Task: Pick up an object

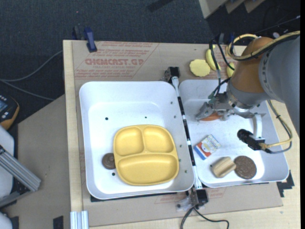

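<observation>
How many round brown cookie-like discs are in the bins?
2. One brown disc lies in the left bin, against the yellow tray. The other lies in the right bin. The arm may hide more.

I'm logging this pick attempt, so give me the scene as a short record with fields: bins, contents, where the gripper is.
left bin: yellow divided plate, brown round piece touching the plate's left edge
right bin: small red-and-blue packet, tan bread roll, brown cookie, orange item
gripper: down in right bin's upper part, over the orange item
grasp: cannot tell
outside bins: yellow objects above right bin
</observation>
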You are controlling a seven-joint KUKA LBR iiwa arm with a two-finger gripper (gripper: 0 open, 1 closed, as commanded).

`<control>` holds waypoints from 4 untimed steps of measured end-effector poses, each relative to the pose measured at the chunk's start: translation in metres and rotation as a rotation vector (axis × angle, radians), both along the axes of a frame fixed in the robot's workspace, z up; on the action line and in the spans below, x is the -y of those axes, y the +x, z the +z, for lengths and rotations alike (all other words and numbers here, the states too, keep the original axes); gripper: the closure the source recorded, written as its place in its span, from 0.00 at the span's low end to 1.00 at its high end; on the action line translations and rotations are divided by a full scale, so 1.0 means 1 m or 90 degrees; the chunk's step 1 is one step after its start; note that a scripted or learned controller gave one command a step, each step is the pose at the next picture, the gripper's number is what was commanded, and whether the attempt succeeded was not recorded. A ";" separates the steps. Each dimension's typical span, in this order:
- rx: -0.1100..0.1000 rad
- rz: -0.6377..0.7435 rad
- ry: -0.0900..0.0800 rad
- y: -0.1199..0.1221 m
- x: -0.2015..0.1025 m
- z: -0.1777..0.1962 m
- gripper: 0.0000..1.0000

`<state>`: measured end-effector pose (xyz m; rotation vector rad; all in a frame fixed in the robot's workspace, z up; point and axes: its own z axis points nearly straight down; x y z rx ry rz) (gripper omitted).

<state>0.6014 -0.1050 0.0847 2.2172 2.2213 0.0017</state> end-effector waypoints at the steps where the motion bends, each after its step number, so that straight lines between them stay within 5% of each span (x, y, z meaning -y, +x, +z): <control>1: 0.000 0.000 0.000 0.013 -0.002 0.000 0.00; 2: 0.001 0.000 0.000 0.013 -0.002 0.010 1.00; 3: 0.001 0.000 0.000 0.013 -0.002 0.010 0.00; 4: -0.005 0.001 0.000 0.047 -0.007 0.000 0.00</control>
